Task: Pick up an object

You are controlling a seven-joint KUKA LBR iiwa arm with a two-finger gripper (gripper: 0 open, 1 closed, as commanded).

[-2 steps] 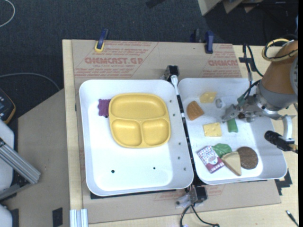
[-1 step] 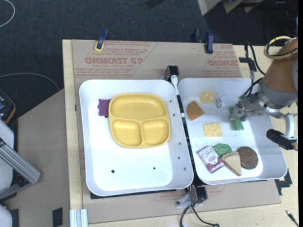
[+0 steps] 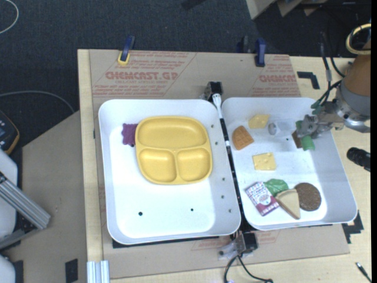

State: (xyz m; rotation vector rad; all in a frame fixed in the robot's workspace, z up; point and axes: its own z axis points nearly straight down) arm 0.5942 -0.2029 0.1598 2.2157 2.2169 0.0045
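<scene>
Over right bin [image 3: 336, 175] | hand [image 3: 306, 135] poised for a pick near green-brown piece [image 3: 306, 143] | grip state: cannot tell

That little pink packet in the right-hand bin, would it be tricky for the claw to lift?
Probably somewhat. The pink packet looks flat and thin, so it likely sits flush on the bin floor with little edge to pinch. It seems light and may flex or crumple. It lies against the green piece and the tan wedge, which might get nudged.
</scene>
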